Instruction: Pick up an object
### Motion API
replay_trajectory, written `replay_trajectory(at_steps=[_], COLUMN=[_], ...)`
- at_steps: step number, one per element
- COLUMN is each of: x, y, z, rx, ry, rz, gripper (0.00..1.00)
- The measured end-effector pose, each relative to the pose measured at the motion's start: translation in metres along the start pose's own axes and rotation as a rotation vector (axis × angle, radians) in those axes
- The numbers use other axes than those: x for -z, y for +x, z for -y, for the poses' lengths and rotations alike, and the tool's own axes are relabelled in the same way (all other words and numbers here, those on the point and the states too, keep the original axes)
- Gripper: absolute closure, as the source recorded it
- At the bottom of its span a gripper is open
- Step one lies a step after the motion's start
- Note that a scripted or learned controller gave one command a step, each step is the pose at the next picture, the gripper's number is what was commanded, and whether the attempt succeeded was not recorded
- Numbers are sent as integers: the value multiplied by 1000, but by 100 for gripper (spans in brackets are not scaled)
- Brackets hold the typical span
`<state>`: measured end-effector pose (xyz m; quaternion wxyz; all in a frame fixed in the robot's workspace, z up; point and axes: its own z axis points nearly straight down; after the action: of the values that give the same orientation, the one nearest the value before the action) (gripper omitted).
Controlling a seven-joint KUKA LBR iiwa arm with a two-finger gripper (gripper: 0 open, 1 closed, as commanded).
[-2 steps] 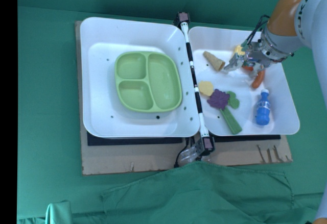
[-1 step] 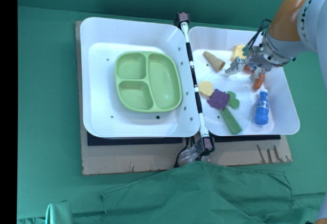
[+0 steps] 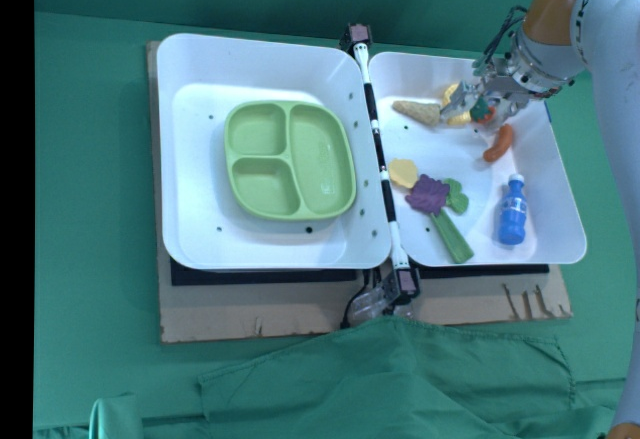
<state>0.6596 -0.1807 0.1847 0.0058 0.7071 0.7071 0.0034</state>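
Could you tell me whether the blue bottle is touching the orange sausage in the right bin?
Apart. The camera view shows bare white bin floor between the blue bottle and the orange sausage.

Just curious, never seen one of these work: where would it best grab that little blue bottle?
Probably across the middle of the blue bottle's body, coming straight down from above. It lies flat in the right bin, apart from the other toys, so both long sides are free for the fingers.

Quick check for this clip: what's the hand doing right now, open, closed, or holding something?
Hand: low over the far end of the right bin, among the small toys there; open or closed cannot be told, and no held item is visible.
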Motion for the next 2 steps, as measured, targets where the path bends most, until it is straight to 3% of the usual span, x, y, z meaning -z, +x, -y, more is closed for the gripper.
replay_trajectory(at_steps=[1, 2], x=[16, 15], y=[-1, 4], z=[-1, -2], rx=[-3, 1], ry=[-11, -7], rz=[5, -5], gripper=[100, 0])
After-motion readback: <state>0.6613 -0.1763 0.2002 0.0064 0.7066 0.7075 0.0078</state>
